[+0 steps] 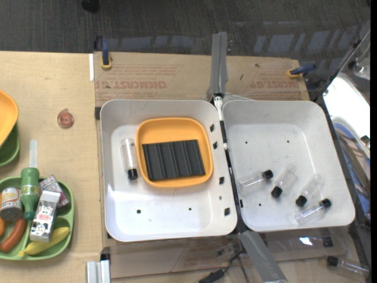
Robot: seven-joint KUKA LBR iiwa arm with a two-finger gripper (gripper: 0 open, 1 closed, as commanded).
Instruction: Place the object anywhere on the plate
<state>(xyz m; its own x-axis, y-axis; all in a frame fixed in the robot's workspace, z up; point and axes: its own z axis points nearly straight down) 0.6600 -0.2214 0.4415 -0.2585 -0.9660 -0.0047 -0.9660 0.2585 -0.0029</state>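
The plate (174,133), orange with a dark ribbed pad across its middle, sat in the left bin (118,217), and nothing lay on it. The likely objects were small clear vials with black caps. One vial (128,155) lay on its side in the left bin just beside the plate's left rim, cap toward the camera, not on the plate. Four more were scattered in the right bin (277,122): one (254,183) near the middle, a second (285,179) close by, a third (310,188) and a fourth (308,213) toward the near right corner. Which of them was meant could not be told. How the jaws of the gripper stood could not be told either. Each vial looked light, stiff and smooth, probably slippery and prone to roll, and possibly brittle if squeezed hard. The soundest hold seemed to be across the clear barrel near its middle, jaws square to its long axis, with modest force; the two close neighbours in the right bin left little room for a clean approach
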